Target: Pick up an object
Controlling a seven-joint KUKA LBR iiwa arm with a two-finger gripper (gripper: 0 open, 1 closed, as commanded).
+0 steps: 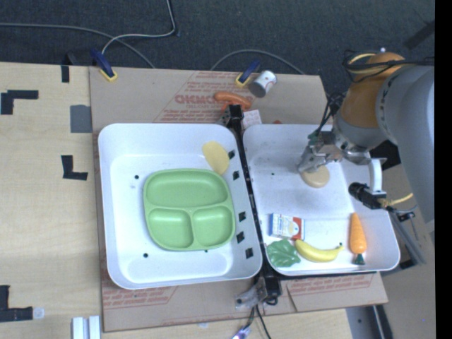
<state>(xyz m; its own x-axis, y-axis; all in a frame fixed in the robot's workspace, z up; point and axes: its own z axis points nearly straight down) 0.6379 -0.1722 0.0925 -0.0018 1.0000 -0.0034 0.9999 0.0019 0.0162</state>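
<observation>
Gripper down in right bin, directly over tan round object; contact or grip state: cannot tell. Same bin, toward near edge from gripper: small carton, green leafy item, banana, carrot. Left bin, well left of gripper: green divided tray, pale yellow item just beyond tray.

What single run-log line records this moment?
arm: over right bin | gripper: down at tan object | grasp: unclear | carrot, banana: untouched
</observation>
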